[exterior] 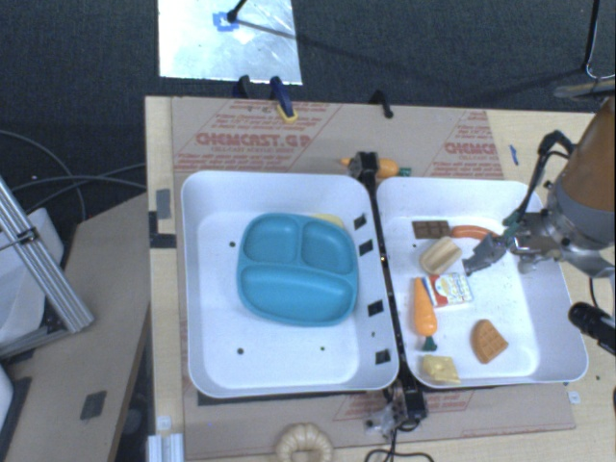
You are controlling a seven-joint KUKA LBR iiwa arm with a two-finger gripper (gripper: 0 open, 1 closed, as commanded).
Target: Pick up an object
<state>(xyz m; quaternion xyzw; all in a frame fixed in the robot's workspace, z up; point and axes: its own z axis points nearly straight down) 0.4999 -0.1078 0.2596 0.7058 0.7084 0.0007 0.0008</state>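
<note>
The right bin (553, 354) holds several toy foods. A brown chocolate bar (430, 228) and an orange-red sausage (472, 230) lie at the back. A tan bread roll (441, 255) sits just in front of them. Toward the front are a small white and red carton (450, 289), a carrot (424, 306), a brown toast piece (489, 341) and a pale yellow cheese piece (438, 369). My gripper (478, 256) hangs low over the bin's middle, just right of the bread roll and above the carton. Nothing shows in its grasp.
The left bin (217, 354) bears a blue divided plate (296, 268), with a yellow item (330, 219) peeking out behind it. An orange toy (385, 169) lies at the back where the bins meet. A beige ring (306, 443) rests in front of the bins.
</note>
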